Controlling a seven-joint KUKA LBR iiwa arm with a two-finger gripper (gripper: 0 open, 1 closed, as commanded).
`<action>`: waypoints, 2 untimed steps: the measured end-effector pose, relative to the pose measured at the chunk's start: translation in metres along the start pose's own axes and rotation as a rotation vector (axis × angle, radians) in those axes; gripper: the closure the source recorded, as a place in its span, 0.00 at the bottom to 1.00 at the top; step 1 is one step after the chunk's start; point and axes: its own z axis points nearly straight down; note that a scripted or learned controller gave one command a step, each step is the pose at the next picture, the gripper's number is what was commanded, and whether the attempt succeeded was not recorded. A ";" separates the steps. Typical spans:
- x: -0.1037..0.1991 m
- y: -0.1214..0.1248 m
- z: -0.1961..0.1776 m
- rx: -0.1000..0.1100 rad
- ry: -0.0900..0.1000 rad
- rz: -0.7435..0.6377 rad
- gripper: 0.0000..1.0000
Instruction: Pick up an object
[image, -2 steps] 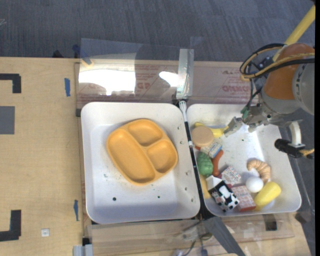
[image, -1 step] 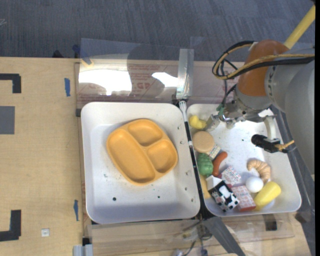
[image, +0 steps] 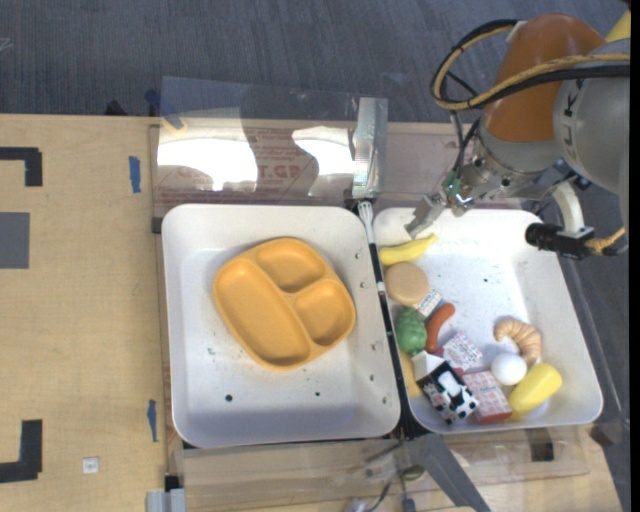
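Fig.: gripper (image: 432, 212) over right bin's (image: 575, 330) far-left corner, just above banana (image: 408, 250); finger state can't tell, nothing seen held. Risk: banana lies near wall, so descent may clip rim or nudge it away.

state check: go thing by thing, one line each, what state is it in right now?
tool: above the right bin's far left corner, holding nothing visible
banana: lying flat, just below the tool
yellow tray: right side up in the left bin, compartments bare
right bin: toys piled along its left and near sides
croissant: lying beside the white egg
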 end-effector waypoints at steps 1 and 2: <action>-0.028 -0.015 0.028 0.011 0.005 0.107 0.00; 0.040 -0.054 0.003 0.009 0.005 0.173 0.00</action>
